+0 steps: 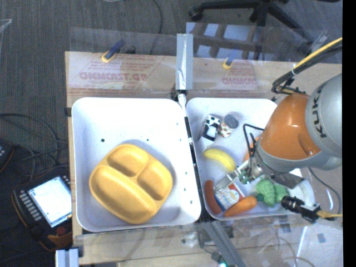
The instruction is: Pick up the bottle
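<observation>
Currently hovering low in the right bin (267,105): tool (246,171), finger state impossible to tell. Lying just beneath and beside it, at the bin's near edge: bottle (227,196), white with a coloured label, touching a carrot (240,206) and a red sausage (209,196). Sitting nearby: banana (220,159), broccoli (270,192). Occupying the left bin (83,127): yellow tray (130,181).

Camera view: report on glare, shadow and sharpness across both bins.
Camera view: lighting is even and soft; the left bin has a mild sheen on its white floor, no harsh glare; the yellow divided tray casts a faint shadow; the arm shades part of the right bin; the small items below it, such as the banana, look slightly soft.
</observation>
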